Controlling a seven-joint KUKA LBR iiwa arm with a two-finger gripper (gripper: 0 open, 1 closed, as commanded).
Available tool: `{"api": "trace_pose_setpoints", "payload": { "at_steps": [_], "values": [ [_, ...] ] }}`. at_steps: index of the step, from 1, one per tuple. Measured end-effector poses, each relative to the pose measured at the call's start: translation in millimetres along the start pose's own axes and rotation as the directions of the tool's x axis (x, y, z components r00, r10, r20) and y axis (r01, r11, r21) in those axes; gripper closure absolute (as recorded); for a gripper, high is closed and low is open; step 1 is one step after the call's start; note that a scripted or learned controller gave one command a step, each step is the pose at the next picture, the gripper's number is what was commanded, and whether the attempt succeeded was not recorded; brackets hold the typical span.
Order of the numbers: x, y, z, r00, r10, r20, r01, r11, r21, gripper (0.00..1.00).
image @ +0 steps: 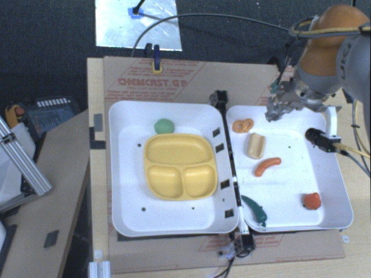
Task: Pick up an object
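Though blurred and too small to judge, gripper [277, 110] over right bin's [333, 181] far edge: cannot tell its state. Below: pretzel [242, 124], bread roll [255, 145], sausage [267, 165], apart.

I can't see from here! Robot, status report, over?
Gripper above right bin's far edge, nothing visibly held. Pretzel nearest, untouched. Nothing in the way.

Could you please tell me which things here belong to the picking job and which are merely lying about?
Job: gripper; pretzel; bread roll; sausage; tomato; green pepper.
Lying about: yellow tray; green disc; blue clamp.
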State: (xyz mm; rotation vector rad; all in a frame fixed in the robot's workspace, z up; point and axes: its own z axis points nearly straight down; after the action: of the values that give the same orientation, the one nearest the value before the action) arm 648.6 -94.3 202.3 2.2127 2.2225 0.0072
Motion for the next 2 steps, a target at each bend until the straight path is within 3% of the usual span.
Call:
{"api": "trace_pose_setpoints", "payload": {
  "at_steps": [1,2],
  "values": [
    [-0.1,1.2,-25.1,1.0,0.0,0.0,0.0,1.0,0.003,1.0],
    [48.9,-31.4,-33.8,1.0,-0.004,-0.002,0.004,1.0,0.007,1.0]
  ]
}}
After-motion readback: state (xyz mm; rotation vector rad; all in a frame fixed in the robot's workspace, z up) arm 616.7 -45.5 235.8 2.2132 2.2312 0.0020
